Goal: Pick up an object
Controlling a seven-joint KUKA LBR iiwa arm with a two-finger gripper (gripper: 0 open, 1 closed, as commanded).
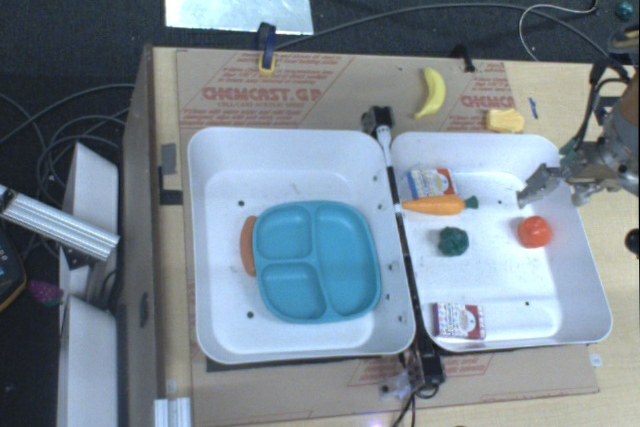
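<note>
At the right bin's (590,315) far right rim, the gripper (535,183) hangs over the bin floor, reaching in from the right; whether it is released or clenched I cannot tell at this resolution, and nothing is seen held in it. Nearest object: an orange-red tomato (535,231), just below the gripper in the view and slightly toward the bench front, apart from it, round, so no long axis to align with. Judged the likeliest pick target; the coming move turns on a short drop and a small shift toward the front. Further out to the gripper's left: a dark green lump (454,241), then a carrot (436,206) lying with its long axis across the bin, left to right, just beside a small carton (430,182). A second carton (459,320) sits near the front wall. Beyond, the left bin (215,215) bears a blue divided plate (317,260). A banana (432,92) lies outside the bins, on the far board.
</note>
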